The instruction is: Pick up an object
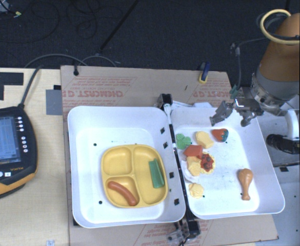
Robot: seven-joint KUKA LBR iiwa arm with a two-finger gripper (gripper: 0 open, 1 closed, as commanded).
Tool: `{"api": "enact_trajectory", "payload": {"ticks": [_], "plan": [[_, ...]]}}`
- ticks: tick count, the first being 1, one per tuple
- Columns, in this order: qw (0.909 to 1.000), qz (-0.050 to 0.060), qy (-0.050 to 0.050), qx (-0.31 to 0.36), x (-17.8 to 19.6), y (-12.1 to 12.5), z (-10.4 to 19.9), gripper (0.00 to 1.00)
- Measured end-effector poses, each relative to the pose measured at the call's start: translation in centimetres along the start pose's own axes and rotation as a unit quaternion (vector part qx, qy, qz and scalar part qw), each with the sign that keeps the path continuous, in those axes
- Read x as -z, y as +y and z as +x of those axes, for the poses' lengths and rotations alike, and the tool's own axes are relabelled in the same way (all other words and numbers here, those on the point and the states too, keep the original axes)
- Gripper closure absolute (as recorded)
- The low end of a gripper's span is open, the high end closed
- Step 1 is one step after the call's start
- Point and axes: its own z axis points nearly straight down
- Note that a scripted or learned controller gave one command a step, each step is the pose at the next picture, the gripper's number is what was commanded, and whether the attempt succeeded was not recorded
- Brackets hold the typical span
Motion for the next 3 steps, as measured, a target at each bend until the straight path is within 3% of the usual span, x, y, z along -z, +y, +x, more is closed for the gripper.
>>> {"api": "enact_trajectory", "payload": {"ticks": [1, 2, 3], "plan": [[1.0000, 0.001, 0.000, 0.000, 1.0, 0.0, -0.1, 1.00], [1.0000, 0.003, 0.001, 0.000, -1.3, -6.0, 3.8, 1.00], [1.0000, -0.002, 0.001, 0.002, 4.9, -11.1, 7.9, 1.00]]}}
